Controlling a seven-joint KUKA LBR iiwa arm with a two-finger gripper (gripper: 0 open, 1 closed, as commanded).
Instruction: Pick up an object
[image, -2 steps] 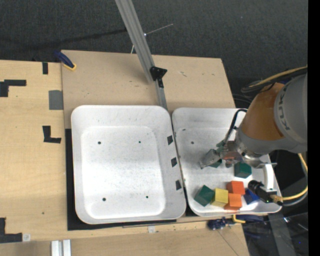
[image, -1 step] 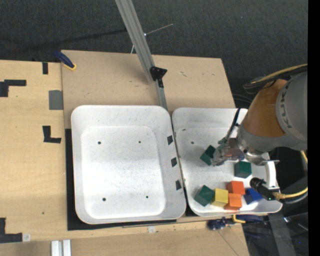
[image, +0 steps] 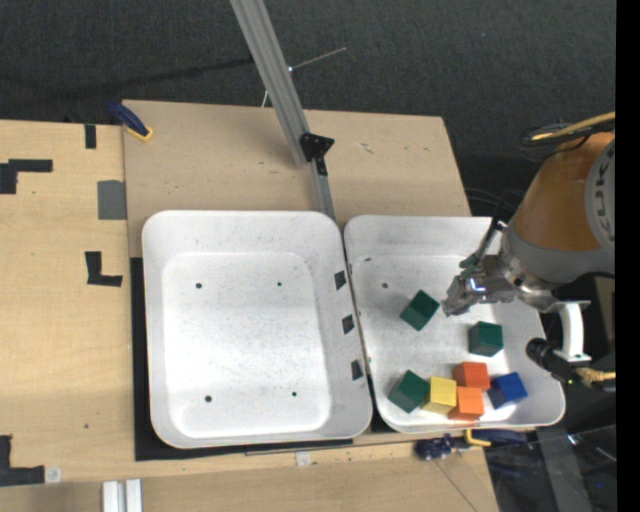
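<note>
The right bin (image: 400, 250) holds several small blocks. A green cube (image: 419, 309) lies near its middle, tilted. Another green cube (image: 486, 338) rests further right. Along the front edge sit a green block (image: 408, 391), a yellow block (image: 442, 392), two orange blocks (image: 470, 386) and a blue block (image: 508, 389). My gripper (image: 462, 300) hangs low over the bin, just right of the tilted green cube and above-left of the second one. Nothing shows between its tips.
The left bin (image: 245, 325) lies beside the right one, with small clips on the shared rim. A slanted metal bar (image: 285, 90) crosses the bench at the back. The orange and grey arm (image: 565, 215) fills the right side.
</note>
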